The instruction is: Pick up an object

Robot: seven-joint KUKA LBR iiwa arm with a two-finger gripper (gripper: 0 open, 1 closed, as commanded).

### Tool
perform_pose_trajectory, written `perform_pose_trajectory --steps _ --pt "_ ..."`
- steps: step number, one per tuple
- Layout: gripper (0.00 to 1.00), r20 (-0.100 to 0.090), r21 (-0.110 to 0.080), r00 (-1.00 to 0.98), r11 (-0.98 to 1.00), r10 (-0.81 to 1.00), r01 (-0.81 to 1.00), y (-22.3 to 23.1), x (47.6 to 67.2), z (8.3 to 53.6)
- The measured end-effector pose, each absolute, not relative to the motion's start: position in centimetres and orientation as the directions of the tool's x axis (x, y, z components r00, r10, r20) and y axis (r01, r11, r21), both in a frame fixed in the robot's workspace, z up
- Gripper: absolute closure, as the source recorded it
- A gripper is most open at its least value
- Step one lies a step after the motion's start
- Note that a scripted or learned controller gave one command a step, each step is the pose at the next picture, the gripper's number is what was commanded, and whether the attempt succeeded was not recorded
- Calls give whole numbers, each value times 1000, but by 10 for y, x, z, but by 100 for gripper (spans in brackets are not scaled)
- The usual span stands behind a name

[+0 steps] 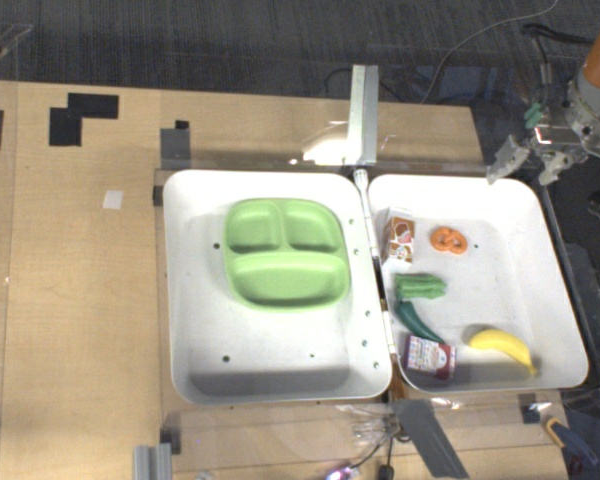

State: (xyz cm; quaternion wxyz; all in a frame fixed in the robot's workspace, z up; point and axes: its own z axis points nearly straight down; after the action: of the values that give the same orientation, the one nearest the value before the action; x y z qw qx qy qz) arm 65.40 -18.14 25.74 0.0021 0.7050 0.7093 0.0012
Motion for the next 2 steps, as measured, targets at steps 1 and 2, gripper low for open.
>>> perform_pose_trajectory --steps 1,2 --pt "0 0 3 49 -49 999 999 -155 645 159" --pt "0 1 10 191 -191 981 981 -146 638 89"
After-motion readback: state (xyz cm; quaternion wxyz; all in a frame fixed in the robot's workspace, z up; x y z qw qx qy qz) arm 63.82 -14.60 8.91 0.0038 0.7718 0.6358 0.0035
